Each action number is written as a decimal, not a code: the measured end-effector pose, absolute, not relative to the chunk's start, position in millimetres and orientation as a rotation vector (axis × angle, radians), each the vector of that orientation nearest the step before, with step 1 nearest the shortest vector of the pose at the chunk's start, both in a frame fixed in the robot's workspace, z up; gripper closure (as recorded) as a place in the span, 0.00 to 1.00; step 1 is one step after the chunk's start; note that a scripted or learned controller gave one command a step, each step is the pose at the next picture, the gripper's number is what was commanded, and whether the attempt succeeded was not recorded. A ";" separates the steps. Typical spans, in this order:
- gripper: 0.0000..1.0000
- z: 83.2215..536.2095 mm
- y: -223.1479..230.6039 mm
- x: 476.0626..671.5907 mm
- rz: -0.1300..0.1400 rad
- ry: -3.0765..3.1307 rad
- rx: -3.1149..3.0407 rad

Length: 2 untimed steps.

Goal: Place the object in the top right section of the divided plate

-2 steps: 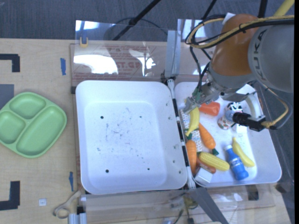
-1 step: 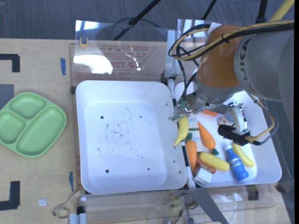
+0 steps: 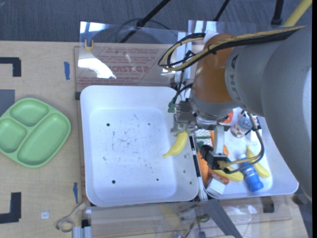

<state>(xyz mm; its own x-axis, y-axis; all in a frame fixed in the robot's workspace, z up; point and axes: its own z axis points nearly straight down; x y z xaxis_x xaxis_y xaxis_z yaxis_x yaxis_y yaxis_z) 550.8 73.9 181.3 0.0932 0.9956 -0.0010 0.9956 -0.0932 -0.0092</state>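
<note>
My gripper (image 3: 181,129) pinches the banana (image 3: 178,145) by its upper end at the left bin's (image 3: 99,103) right edge; its long axis hangs down-left; the divided plate (image 3: 32,131) lies well apart, at the bench's left edge.

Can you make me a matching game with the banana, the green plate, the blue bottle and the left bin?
Things:
1. banana
2. green plate
3. blue bottle
4. left bin

Places:
A. in the right bin, near its front edge
B. on the wooden bench, far left
C. under the gripper, by the left bin's right wall
D. between the plate and the right bin

Pairs: 1-C, 2-B, 3-A, 4-D
</note>
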 end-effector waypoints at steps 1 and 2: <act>1.00 221.9 59.1 478.4 0.011 -2.168 -2.265; 1.00 181.2 90.9 531.4 0.010 -1.860 -2.528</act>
